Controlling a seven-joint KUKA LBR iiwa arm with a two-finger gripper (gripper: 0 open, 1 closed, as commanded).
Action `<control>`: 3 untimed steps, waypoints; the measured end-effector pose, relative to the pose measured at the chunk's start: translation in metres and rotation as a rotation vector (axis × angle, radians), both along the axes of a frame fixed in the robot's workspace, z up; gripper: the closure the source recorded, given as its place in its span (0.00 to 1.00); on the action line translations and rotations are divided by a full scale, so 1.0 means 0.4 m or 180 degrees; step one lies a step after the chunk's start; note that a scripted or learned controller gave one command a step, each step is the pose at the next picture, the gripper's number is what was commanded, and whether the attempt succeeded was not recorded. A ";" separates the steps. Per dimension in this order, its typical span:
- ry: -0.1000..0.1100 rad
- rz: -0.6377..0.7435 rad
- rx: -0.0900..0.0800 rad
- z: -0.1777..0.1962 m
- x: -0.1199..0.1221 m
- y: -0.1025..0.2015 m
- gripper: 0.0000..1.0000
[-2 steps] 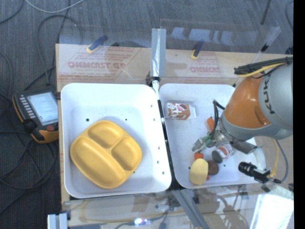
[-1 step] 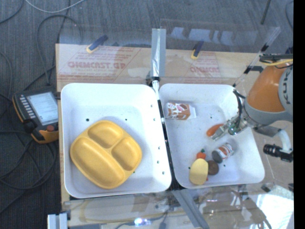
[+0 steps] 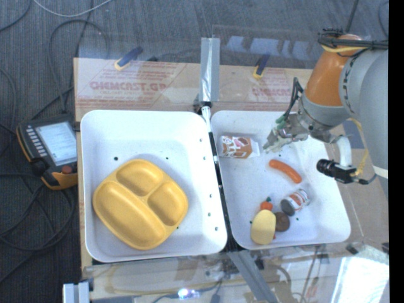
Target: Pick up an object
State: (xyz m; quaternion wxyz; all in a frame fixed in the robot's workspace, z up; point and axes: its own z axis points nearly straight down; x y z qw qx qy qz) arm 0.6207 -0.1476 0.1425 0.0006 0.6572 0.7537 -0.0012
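camera view | gripper point(image 3: 276, 141) above right bin point(image 3: 328, 232) near snack packet point(image 3: 238, 147) | finger state: cannot tell | nothing visibly held | pick not yet done

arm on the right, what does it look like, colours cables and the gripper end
The arm is a thick, rounded grey body with a broad orange band above the wrist. Thin dark cables loop over the top of the orange section. The gripper is a small, pale metallic piece, too blurred for finer detail. A black, stubby cylindrical part juts out beside the wrist.
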 end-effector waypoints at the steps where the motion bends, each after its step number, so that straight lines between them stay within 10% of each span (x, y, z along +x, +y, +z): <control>1: 0.0002 -0.0002 -0.0004 0.000 -0.001 -0.001 0.00; 2: -0.0030 -0.0435 -0.0004 -0.132 -0.099 -0.105 0.00; 3: -0.0039 -0.0430 -0.0019 -0.107 -0.097 -0.107 1.00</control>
